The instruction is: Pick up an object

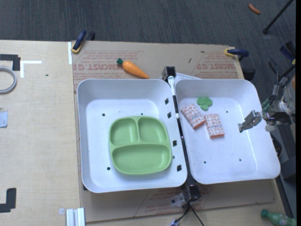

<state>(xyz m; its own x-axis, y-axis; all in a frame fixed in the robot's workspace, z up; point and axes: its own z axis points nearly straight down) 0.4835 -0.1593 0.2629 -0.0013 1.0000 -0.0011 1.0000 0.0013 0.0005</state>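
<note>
Bench: left bin [89, 126] green plate [139, 145]; right bin [244, 164] two packets [203, 120].

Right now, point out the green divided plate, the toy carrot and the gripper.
green divided plate [139, 145]: camera view, on the ridge between its compartments.
toy carrot [134, 69]: camera view, middle of its orange body.
gripper [245, 123]: camera view, at its fingertips.

Cardboard sheet [155, 62] under bins: red print, upside down, at 11 o'clock and 1 o'clock, reads roughly "AMCAST GR…"; rest unclear. Two small red-patterned packets [203, 120] in right bin: print illegible.
</note>
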